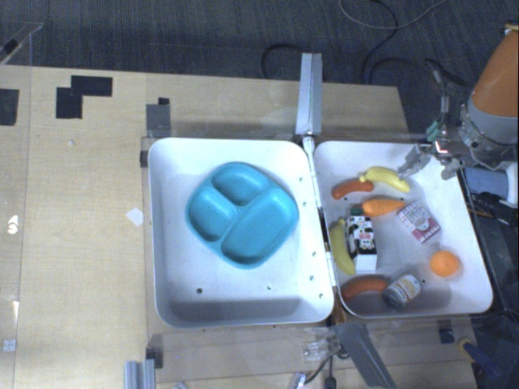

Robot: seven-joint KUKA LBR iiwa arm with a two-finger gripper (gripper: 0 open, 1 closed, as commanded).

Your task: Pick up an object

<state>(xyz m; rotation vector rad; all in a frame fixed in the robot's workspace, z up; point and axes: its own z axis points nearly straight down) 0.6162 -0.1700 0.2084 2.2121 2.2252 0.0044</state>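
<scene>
Gripper [428,159]: fingers apart, nothing held, at the right bin's [466,217] one o'clock; we judge it poised above the banana [386,178].

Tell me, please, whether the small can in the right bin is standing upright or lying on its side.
Lying on its side: the can shows its long body tilted, round end facing outward, beside a sausage.
</scene>
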